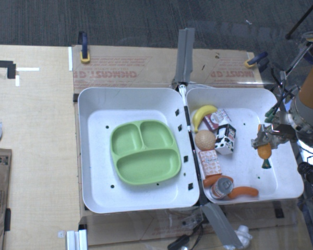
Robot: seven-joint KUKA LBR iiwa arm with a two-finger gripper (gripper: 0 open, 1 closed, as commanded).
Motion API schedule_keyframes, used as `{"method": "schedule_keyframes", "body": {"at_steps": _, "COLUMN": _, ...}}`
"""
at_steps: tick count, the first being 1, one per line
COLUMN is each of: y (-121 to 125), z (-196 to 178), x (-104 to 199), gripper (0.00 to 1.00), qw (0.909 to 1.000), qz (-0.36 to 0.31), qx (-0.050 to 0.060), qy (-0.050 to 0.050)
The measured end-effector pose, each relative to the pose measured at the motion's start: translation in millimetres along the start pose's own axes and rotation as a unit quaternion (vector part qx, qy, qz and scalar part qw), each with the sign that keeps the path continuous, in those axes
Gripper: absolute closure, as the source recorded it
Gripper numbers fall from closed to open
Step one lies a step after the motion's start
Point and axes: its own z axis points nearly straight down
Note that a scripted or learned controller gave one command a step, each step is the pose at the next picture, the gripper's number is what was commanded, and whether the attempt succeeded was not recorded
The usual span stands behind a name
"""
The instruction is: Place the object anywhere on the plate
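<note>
A green three-section plate (146, 152) lies in the middle of the left bin (94, 139), with nothing on it. My gripper (263, 141) hangs over the right side of the right bin (240, 91), far to the right of the plate. A small orange toy carrot (264, 151) with a green tip pointing down sits between its fingers, and the gripper is shut on it. The grey arm comes in from the right edge.
On the right bin's left side lie a banana (203, 113), a tan ball (205, 138), a black-and-white carton (226, 138), a red-and-white box (210, 163), a can (221, 186) and an orange sausage-shaped toy (243, 192). A grey divider post (185, 56) stands between the bins.
</note>
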Motion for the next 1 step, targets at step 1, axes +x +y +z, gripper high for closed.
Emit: {"method": "schedule_keyframes", "body": {"at_steps": 1, "y": -18.5, "z": -8.3, "x": 131.7, "gripper": 1.00, "qw": 0.9883, "qz": 0.152, "qx": 0.000, "qy": -0.001}}
